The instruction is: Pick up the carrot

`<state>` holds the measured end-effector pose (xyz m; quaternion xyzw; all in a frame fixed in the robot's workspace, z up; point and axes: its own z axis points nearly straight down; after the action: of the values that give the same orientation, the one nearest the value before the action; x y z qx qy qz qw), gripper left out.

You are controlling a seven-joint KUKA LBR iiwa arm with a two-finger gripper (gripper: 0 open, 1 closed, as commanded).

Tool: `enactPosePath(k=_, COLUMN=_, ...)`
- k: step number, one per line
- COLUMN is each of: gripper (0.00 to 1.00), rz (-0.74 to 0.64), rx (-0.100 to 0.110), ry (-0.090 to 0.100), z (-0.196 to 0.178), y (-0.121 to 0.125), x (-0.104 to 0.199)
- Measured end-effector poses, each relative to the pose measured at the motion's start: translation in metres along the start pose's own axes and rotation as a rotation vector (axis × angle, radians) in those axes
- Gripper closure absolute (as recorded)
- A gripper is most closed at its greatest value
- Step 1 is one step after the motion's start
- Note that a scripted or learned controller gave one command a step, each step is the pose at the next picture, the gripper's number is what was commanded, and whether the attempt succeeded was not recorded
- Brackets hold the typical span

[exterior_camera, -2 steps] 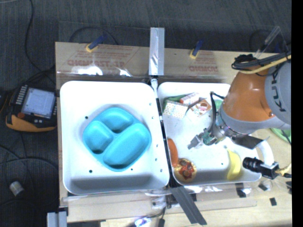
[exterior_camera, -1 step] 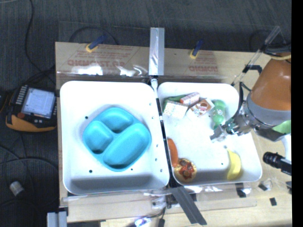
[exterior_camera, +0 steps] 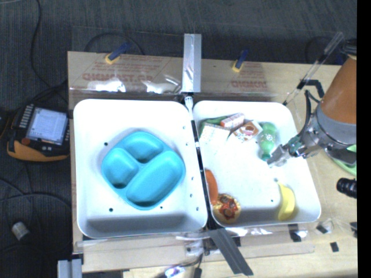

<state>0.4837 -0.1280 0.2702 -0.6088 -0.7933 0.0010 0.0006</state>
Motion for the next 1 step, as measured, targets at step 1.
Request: enactPosePath(k=1, gripper=1.00, rz=-0.339, rx=0.000, ry=-0.001, z=0.0274, y=-0.0093, x=-0.0335)
